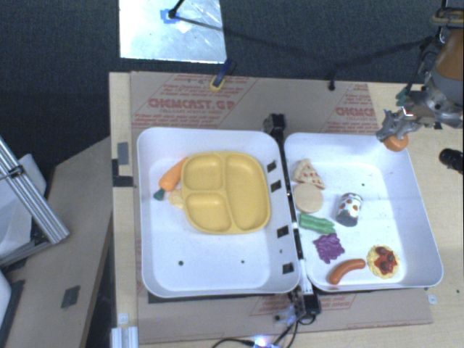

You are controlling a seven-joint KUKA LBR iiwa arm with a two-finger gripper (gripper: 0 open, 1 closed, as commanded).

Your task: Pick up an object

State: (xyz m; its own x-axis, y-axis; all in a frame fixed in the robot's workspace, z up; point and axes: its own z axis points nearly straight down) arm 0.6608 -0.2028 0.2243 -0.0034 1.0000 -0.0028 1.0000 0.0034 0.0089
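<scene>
Two white bins (156,267), one yellow tray (221,191), one carrot (172,174), seven toy foods (330,247)

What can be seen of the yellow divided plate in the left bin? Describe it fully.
The yellow divided plate is a rounded-square tray that looks like matte plastic, split by raised ridges into three compartments: two smaller ones along the far side and one wide one nearer the camera. All three look empty. It lies flat, right side up, slightly rotated, in the middle of the left bin. A toy carrot rests against its left edge.
</scene>
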